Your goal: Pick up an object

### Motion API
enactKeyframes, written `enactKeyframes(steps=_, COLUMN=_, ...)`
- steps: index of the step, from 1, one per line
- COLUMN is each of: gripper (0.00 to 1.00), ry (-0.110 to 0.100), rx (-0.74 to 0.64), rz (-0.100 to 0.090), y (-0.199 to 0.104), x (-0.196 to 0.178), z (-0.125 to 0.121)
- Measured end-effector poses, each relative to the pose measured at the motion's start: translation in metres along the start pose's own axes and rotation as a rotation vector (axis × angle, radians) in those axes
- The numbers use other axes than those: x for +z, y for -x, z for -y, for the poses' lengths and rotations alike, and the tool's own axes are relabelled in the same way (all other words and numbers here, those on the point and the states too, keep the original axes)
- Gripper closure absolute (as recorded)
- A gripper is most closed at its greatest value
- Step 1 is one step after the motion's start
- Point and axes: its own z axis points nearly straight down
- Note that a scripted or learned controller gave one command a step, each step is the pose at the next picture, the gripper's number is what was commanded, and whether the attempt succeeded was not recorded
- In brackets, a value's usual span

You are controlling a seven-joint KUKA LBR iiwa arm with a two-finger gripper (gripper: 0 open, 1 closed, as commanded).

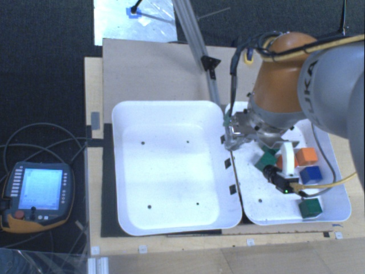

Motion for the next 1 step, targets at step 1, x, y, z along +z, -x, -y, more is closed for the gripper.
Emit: enactKeyframes(steps=1, gripper=1.0, ry=0.0, rx=0.0, rz=0.0, y=-0.052, x=-0.0017, z=0.0006)
